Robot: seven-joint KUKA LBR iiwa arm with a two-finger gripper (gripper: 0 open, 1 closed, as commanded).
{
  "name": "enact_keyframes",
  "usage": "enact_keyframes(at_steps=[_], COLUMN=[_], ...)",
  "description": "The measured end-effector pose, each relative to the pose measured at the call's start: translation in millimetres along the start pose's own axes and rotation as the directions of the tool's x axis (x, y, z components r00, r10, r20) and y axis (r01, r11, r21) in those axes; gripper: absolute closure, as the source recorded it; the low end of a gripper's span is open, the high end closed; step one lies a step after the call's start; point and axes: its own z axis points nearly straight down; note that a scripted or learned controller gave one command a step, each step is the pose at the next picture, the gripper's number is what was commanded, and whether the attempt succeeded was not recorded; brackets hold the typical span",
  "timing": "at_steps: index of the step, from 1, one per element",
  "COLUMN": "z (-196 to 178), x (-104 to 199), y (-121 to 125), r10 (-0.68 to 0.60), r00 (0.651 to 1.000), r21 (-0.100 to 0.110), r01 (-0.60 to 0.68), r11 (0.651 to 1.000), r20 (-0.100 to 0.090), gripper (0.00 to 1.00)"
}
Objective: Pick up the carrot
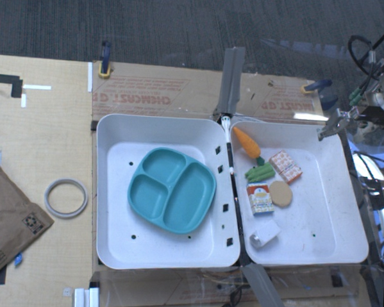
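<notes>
carrot (247,141), tapered orange, smooth, green-tipped

Teal divided plate (172,190) is sitting in the left bin (106,196). Right bin (342,234) is holding a green veggie piece (259,173), a red-and-white box (285,167), a tan round cookie thing (281,194), a small carton (261,199) and a white block (265,235). A tape ring (66,197) is lying on the bench.

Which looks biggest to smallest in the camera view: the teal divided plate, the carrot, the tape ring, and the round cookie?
1. Teal divided plate, by far the largest.
2. Tape ring on the bench.
3. Carrot, with the round cookie close behind; the carrot is longer but thinner, so that last pair is unsure.
</notes>
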Motion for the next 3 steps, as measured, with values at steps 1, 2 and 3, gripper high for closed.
enact_keyframes(at_steps=[1, 2, 3], z=[72.1, 63.0, 63.1], x=[79.0, 78.2, 78.1], y=[41.7, 42.2, 42.2], r10=[-0.243, -0.242, -0.242], r00=[0.97, 0.97, 0.97], r21=[0.0, -0.001, -0.001], r01=[0.243, 0.242, 0.242], r11=[0.97, 0.97, 0.97], r20=[0.0, 0.001, 0.001], gripper=[0.0, 1.0, 0.0])
